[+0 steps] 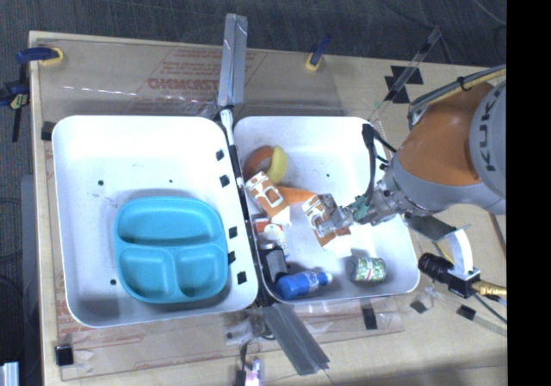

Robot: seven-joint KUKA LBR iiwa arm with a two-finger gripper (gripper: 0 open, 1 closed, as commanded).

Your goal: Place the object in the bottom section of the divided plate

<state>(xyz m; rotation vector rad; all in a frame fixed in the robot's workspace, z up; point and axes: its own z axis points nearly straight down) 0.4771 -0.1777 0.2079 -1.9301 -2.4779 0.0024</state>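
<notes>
I see my pincer (331, 219) low in the right bin (344, 130), seemingly pinching a small orange-and-white object (323, 221); the blue divided plate (170, 252) waits in the left bin (86, 139). I judge the grip shallow, so it may slip when crossing the divider

Robotics lab: clamped bench (362, 83) w/ two white bins (77, 203), KUKA arm (448, 156).
</notes>
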